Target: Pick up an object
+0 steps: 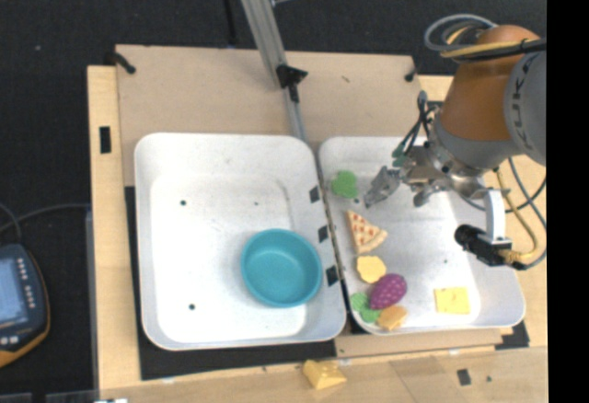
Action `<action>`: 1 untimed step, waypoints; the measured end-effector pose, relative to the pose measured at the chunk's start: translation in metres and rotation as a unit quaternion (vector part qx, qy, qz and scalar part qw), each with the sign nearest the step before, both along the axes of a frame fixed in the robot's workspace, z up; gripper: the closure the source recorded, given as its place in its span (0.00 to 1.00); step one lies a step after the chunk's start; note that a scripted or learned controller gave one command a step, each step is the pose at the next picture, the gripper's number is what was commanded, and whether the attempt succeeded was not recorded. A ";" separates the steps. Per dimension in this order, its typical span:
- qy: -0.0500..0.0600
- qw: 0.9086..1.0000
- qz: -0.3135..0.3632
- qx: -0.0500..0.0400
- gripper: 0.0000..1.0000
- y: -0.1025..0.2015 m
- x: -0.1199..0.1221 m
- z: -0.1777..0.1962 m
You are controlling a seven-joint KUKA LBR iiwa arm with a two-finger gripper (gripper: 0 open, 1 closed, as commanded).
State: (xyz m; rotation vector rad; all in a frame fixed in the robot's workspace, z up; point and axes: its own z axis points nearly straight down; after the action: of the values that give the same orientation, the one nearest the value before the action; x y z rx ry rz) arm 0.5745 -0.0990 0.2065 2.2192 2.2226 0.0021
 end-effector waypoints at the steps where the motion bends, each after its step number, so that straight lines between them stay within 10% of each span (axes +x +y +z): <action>1: 0.000 1.000 -0.001 0.000 0.00 0.000 0.000 0.000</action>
State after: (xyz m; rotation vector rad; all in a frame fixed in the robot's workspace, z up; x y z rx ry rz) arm 0.5745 -0.0991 0.2065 2.2205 2.2207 0.0026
